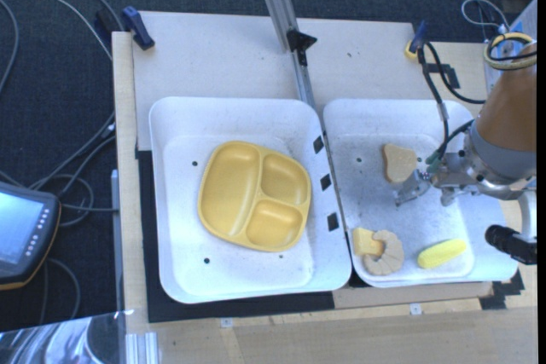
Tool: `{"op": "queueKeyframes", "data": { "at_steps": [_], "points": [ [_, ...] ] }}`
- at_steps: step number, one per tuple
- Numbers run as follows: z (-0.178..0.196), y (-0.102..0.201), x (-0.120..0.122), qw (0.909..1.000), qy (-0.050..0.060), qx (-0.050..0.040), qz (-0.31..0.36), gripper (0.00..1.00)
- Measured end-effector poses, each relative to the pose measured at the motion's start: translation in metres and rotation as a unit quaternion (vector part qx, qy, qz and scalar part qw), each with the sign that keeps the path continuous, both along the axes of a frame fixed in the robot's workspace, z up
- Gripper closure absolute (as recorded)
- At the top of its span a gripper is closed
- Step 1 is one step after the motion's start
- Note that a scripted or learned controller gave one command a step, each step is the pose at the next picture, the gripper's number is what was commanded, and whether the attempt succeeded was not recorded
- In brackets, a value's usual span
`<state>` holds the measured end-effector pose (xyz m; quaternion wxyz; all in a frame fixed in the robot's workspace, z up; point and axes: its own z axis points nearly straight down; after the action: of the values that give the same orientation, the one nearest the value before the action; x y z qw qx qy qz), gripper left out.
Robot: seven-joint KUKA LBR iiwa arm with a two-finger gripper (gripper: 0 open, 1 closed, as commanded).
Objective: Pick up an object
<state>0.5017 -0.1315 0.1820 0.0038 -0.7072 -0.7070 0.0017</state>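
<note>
- Take the yellow tray (254,195) as your landmark: it lies tilted in the left bin (171,183), divided into three compartments, and all three look bare.
- Your arm (512,111) comes in from the far right of the tray, its orange band above a grey wrist, bent down over the right bin (452,119).
- The gripper (424,183) points back toward the tray, low over the right bin's floor. Its metal fingers (408,192) look slightly parted with nothing between them, so it grips nothing.
- Right of the tray, across the divider, a tan bread-like piece (397,162) lies in the right bin, just beside the fingertips on their upper left; you cannot tell whether they touch it.
- Lower right of the tray, near the right bin's front corner, a small yellow block (368,241) touches a tan ridged, shell-like piece (388,254).
- Farther right of the tray along that same front edge lies a yellow corn-like piece (442,252), well apart from the gripper.
- Black clips (324,181) sit on the divider between the tray and the right bin.
- Far left of the tray, off the bench, a screen device (24,230) rests among cables.
</note>
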Motion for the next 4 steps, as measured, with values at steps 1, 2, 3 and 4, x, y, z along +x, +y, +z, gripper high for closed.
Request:
{"op": "queueKeyframes", "data": {
  "at_steps": [1,2,3,4],
  "points": [
    [-0.063,0.000,-0.003,1.0000,0.001,0.0002,0.000,0.00],
    [-0.091,0.001,-0.004,1.0000,-0.001,0.0000,0.000,0.00],
    [-0.079,0.001,-0.003,1.0000,-0.004,-0.0002,0.000,1.00],
    [-0.015,0.000,0.000,1.0000,-0.007,-0.0023,0.001,1.00]
  ]
}}
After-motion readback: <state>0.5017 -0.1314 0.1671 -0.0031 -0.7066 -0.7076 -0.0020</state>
